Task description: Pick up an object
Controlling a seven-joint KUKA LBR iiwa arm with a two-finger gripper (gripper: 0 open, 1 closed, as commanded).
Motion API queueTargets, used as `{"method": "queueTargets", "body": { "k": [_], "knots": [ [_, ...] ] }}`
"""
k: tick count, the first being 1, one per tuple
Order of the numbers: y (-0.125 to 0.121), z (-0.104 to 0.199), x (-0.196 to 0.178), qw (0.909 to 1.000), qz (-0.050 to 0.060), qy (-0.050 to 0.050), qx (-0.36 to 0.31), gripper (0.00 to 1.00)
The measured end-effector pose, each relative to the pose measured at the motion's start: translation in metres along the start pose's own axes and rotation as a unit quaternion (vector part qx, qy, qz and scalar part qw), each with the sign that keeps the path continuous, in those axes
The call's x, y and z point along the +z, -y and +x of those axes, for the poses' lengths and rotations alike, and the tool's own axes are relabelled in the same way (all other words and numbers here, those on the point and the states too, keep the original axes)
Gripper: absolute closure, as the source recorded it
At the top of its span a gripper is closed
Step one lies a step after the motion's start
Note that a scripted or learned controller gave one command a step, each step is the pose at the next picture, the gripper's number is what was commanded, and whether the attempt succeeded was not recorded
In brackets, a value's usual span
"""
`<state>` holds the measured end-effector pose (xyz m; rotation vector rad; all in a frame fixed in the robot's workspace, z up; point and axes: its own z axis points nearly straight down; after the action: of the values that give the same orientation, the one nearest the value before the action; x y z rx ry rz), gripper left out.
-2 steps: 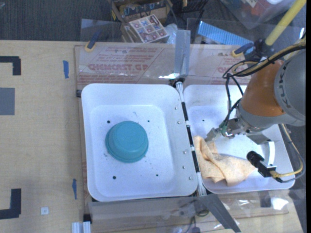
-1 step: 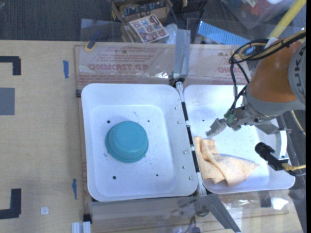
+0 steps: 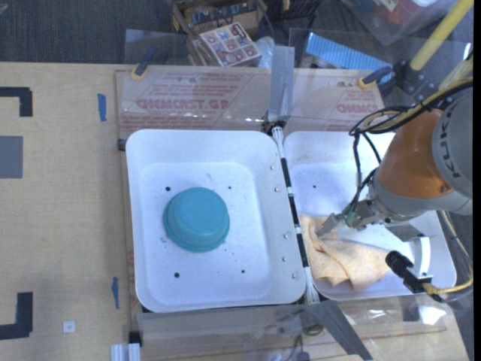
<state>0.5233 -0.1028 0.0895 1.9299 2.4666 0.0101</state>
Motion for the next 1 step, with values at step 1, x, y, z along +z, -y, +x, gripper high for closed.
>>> {"method": "queueTargets", "body": {
  "k": [1],
  "knots": [
    [-0.0721, -0.0175, 0.0009, 0.996, 0.0, 0.0, -0.089, 0.0]
  ]
}}
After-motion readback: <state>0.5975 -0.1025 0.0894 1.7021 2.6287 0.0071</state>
